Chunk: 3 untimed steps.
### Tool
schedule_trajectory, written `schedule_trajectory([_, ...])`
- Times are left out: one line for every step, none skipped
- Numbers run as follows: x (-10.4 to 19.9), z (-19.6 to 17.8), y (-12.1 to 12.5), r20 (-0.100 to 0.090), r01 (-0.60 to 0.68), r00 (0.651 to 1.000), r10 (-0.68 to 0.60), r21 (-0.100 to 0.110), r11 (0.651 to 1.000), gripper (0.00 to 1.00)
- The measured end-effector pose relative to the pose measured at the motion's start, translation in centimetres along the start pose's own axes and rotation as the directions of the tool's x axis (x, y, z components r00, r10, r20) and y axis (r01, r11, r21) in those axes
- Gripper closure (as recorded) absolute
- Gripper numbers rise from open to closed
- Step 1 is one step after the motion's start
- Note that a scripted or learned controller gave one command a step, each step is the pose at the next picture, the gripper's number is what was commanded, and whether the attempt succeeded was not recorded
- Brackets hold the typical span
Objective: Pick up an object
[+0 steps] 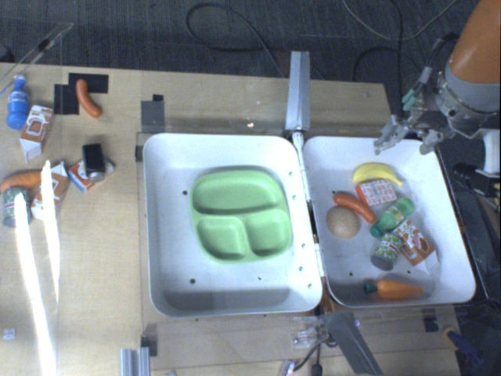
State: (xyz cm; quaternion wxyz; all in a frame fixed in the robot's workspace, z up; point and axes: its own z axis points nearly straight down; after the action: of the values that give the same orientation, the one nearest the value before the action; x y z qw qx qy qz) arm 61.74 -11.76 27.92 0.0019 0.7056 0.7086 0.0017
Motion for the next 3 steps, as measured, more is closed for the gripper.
schedule_trajectory([-3.5,13.3,1.2,0.000,0.017,1.000,-0.017,0.001,1.000,0.00])
schedule_trajectory([-6.7,19.2,3.3,0.002,0.111,0.994,-0.111,-0.004,0.994,0.00])
schedule_trajectory([-6.7,18.1,3.3,0.001,0.113,0.994,-0.113,-0.001,0.994,1.00])
